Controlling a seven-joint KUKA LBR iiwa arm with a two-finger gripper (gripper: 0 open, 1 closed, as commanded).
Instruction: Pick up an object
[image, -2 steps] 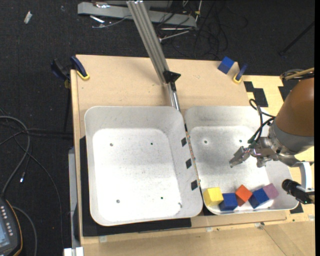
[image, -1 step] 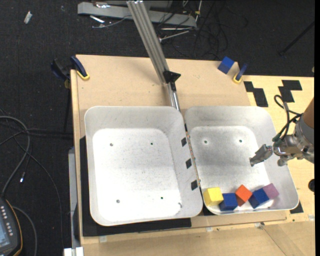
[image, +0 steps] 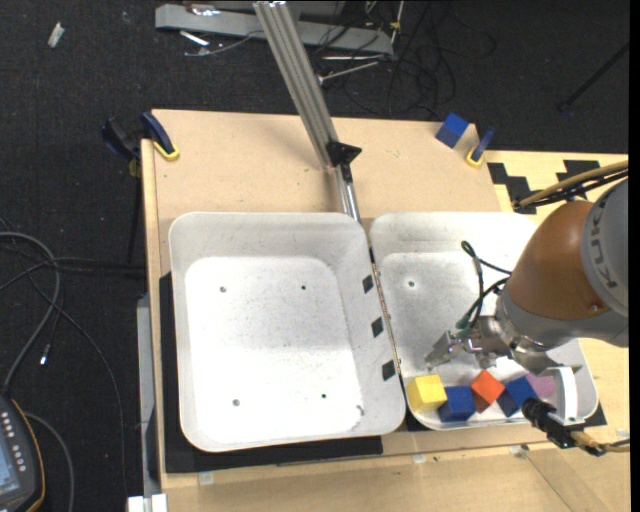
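2 white bins sit side by side on the bench (image: 260, 160). The right bin (image: 420, 250) serves as the reference for all positions below.

Contents: 5 small blocks are clustered along the near edge of the right bin. A yellow block (image: 429, 391) lies nearest the divider between the bins; a blue block (image: 458, 403) touches it on the far side from the divider; an orange block (image: 487, 387) follows, then a second blue block (image: 515, 393) and a pale purple block (image: 541, 385) toward the bin's outer corner. The left bin (image: 200, 250) adjoins the right bin along that divider.

Gripper (image: 462, 342): positioned over the near half of the right bin, just above the cluster, closest to the yellow and orange blocks. Whether the gripper is apart or together cannot be told; the wrist and cabling obscure it. No block is seen in its grasp.

Progress: all blocks rest on the bin floor. The pick appears not yet accomplished; descent, closure and lift remain, as judged.
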